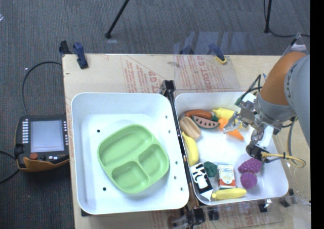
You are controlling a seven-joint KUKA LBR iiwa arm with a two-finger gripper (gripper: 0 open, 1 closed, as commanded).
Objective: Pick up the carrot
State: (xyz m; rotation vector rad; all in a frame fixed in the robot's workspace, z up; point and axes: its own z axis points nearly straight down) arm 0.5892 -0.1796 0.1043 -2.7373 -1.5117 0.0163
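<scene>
Over the right bin [281,182], the gripper [242,124] sits at the carrot [235,133]; I cannot tell its grip state. Best centre on the carrot before lifting.

Bare floor [220,144] between banana [190,149] and grapes [249,166]

My orange carrot [234,133] sits by purple grapes [250,166]; left of them are a yellow banana [190,148] and a green plate [133,158].
</scene>
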